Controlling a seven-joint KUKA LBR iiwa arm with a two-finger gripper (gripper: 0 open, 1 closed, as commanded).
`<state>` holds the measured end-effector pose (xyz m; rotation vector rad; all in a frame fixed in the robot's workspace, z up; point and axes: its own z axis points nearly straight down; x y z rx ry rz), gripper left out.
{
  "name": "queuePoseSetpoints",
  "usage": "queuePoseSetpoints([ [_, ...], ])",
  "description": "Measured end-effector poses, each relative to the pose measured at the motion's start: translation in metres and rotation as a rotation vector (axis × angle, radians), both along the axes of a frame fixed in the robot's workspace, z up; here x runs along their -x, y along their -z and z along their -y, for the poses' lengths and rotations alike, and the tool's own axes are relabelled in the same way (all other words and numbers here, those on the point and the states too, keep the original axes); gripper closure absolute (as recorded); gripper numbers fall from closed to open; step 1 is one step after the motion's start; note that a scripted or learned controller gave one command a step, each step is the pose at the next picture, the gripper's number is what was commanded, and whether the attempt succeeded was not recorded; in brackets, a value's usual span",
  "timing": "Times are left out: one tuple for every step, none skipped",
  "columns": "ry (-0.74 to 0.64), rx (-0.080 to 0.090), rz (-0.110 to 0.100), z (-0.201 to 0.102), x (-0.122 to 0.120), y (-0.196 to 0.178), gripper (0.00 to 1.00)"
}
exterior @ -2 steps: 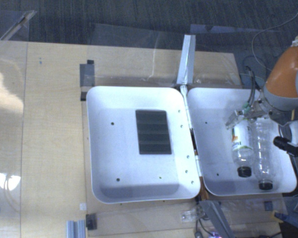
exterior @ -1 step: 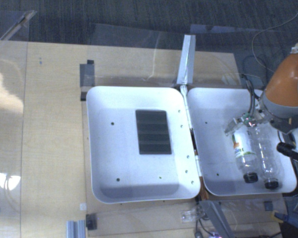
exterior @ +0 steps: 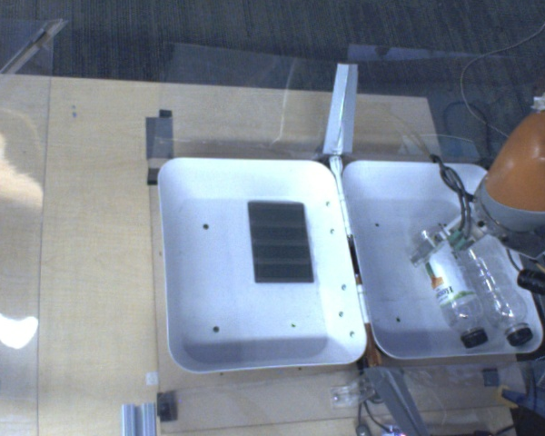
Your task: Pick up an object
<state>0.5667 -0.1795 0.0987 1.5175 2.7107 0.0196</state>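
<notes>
Bottles lie clear, one label too small to read.

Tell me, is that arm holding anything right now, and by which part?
It cannot be told. The gripper sits by the upper ends of two clear bottles in the right bin, but no hold shows.

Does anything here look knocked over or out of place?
Two clear plastic bottles lie on their sides in the right bin, dark caps toward its near edge. The dark ribbed block in the left bin lies flat and square.
</notes>
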Motion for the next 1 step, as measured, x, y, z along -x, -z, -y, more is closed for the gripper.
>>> queuePoseSetpoints([
  [-0.192,0.005,-0.003,0.0059,0.0354,0.0033,0.0],
])
